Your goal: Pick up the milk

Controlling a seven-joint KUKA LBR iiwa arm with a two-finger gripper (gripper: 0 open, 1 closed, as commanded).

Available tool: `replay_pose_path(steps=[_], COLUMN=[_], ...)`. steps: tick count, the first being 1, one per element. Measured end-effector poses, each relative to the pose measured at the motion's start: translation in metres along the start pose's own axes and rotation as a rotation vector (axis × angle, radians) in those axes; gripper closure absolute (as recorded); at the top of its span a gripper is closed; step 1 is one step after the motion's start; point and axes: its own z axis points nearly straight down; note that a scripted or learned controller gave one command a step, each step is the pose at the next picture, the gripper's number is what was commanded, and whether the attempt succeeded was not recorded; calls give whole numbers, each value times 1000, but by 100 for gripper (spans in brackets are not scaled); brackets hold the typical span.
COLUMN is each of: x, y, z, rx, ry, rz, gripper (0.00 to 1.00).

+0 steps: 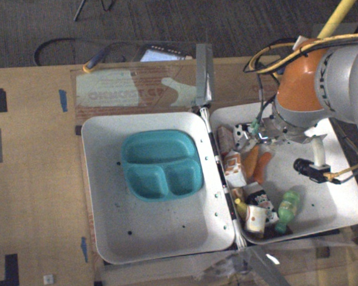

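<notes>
In the right bin (336, 211), a small white carton with black patches (259, 199), which looks like the milk, lies near the front left among other items. My gripper (256, 135) hangs below the orange wrist band over the bin's back left part, above two orange carrot-like pieces (257, 162). It is well behind the carton and apart from it. Another black-and-white patch (243, 130) shows just left of the gripper; what it is I cannot tell.
A teal divided tray (162, 164) lies in the left bin (111, 223). Along the right bin's left wall sit a brown item (226, 138), a white-and-brown carton (234, 168), a tan cup (253, 220) and a green bottle (286, 207).
</notes>
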Motion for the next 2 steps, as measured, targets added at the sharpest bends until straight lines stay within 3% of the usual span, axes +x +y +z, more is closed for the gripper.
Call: replay_pose_path(steps=[1, 2], x=[-2, -2], y=[1, 1], z=[-11, -11], rx=[-4, -4], ry=[-2, -3], rz=[3, 3], gripper=[100, 0])
